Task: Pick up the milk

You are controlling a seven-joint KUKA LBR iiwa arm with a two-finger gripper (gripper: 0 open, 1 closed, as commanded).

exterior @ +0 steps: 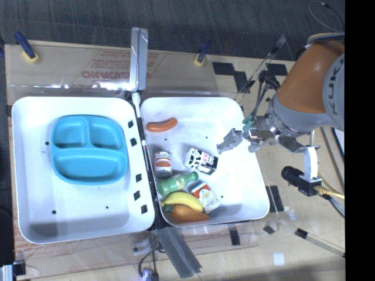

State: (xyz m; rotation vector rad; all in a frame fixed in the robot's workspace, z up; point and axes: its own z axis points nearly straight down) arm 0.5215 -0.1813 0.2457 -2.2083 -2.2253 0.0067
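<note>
One milk carton [201, 160] with cow patches lies mid right bin [249, 206], just left of and below the pincer [225, 144], whose grip I cannot tell, amid one sausage [161, 124], can [163, 162], bottle [176, 183] and banana [183, 201].

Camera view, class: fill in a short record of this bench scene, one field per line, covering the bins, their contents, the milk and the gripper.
left bin: holds a blue divided tray
right bin: holds the food items
milk carton: black-and-white cow pattern, lying near the bin's middle
sausage: near the far wall
can: left of the milk carton
green bottle: on its side, above the banana
gripper: over the right bin, right of the milk carton, nothing seen between its fingers
</note>
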